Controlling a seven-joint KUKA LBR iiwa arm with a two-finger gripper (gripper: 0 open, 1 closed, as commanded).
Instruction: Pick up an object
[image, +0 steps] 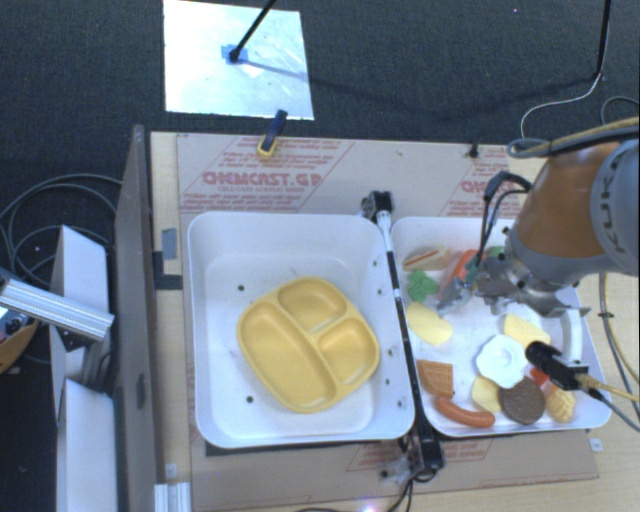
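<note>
Left bin (215, 330): yellow tray (306, 342).

We see a bulky grey robot arm (612, 215) with a broad orange band, black cables looping along it, and a dark metallic two-finger gripper (452, 294).

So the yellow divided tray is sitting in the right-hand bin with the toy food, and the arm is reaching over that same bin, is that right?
Not quite: in the camera view the yellow divided tray lies in the left bin, alone. The toy food, such as the fried egg and the sausage, is in the right bin. The rest holds: the arm reaches over that right bin.
</note>
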